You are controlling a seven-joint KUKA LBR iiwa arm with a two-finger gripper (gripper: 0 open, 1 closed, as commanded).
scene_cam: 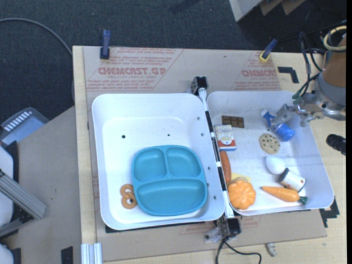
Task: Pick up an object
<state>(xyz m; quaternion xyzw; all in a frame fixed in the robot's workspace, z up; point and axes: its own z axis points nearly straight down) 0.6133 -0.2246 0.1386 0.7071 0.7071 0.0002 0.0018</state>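
My gripper reaches in from the right, low over the back of the right bin. A small blue object lies right under and against its tip; whether it is held is hidden by the wrist. Elsewhere in that bin are a brown chocolate bar, a small red-and-white carton, a round cookie, a white egg, a white cylinder with a dark end, a carrot, an orange pumpkin and a reddish sausage.
The left bin holds a blue divided plate and a small pretzel at the plate's left edge. A black divider clip sits where the bins meet. Cables hang at the far right by the arm.
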